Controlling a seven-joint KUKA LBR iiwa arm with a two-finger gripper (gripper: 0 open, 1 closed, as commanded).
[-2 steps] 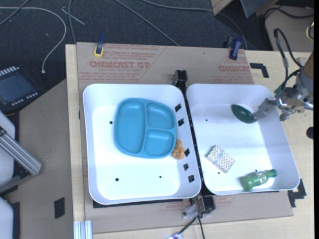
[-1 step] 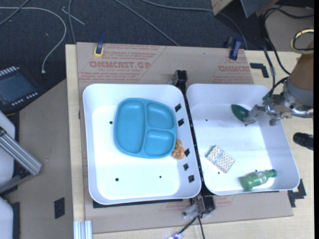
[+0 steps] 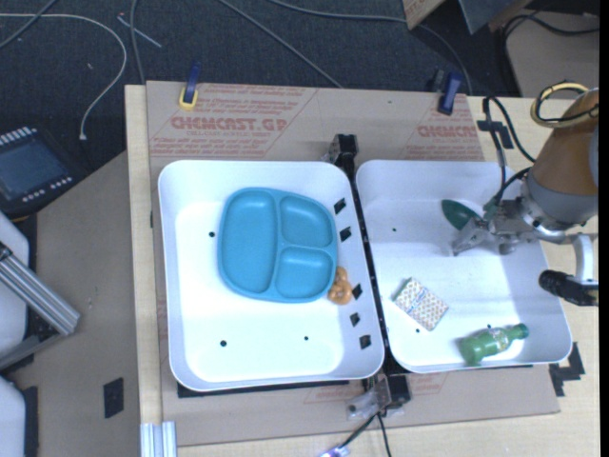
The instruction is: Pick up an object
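My gripper point(image 3: 493, 240) is low in the right bin point(image 3: 533, 284), near its upper right part. Its fingers are spread open and nothing sits between them. A dark green object point(image 3: 459, 212) lies just up and left of the left fingertip, close to it or touching. Lower in the same bin are a small checkered packet point(image 3: 421, 304) and a green bottle point(image 3: 493, 342) lying on its side near the front rim.
The left bin point(image 3: 190, 303) holds a blue divided plate point(image 3: 276, 244) with a small orange piece point(image 3: 340, 288) by its lower right corner. The orange-banded arm point(image 3: 568, 165) comes in over the right bin's right edge. Cables run across the floor behind the bench.
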